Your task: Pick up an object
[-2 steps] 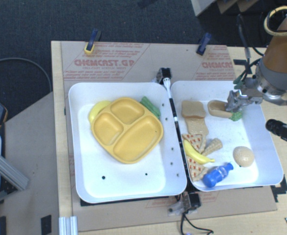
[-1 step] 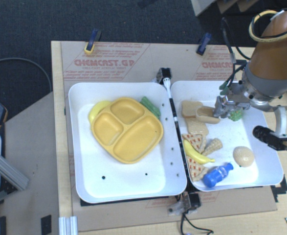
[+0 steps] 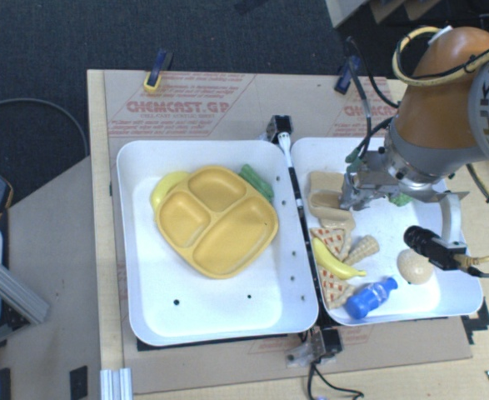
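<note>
My two-finger gripper (image 3: 350, 197) low in the right white bin (image 3: 465, 302), right of frame centre, over the tan bread-like block (image 3: 327, 192), jaw state I cannot tell, yellow sectioned plastic tray (image 3: 217, 221) in the left white bin (image 3: 136, 248)

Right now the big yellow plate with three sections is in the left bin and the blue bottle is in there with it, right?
Not quite. The yellow plate is in the left bin, but the blue bottle lies in the right bin, near its front edge, close to the banana. The camera view shows this.
</note>
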